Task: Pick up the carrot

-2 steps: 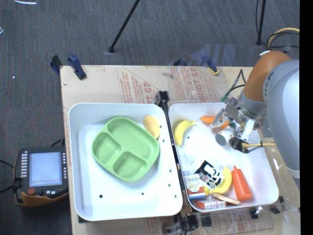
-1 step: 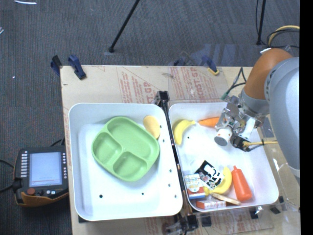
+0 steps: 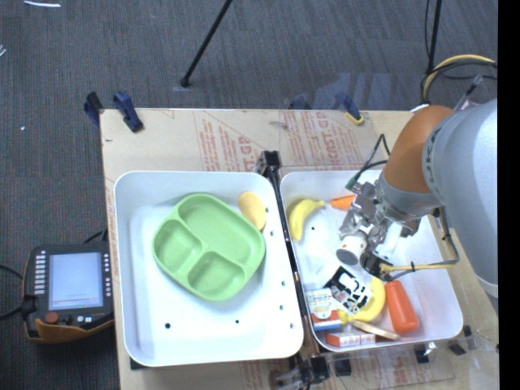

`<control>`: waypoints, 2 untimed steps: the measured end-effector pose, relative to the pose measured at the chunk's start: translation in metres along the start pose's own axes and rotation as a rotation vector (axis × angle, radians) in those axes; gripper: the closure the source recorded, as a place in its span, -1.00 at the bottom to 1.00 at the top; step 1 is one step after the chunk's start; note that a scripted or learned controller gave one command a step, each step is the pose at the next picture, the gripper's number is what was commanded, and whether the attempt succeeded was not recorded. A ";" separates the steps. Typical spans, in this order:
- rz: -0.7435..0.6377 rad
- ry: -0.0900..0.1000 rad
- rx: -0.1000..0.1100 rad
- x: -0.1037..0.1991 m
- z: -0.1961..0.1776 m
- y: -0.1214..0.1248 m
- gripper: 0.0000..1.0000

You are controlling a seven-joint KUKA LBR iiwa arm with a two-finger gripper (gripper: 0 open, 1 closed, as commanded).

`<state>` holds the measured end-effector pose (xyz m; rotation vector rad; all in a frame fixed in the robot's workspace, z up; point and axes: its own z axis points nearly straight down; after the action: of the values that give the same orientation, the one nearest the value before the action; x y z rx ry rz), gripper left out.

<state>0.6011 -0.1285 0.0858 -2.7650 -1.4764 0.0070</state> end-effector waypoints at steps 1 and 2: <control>0.001 0.000 -0.002 0.000 0.000 0.001 -1.00; 0.091 0.000 -0.005 0.005 -0.002 0.048 -1.00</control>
<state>0.6443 -0.1511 0.0871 -2.8336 -1.3509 0.0034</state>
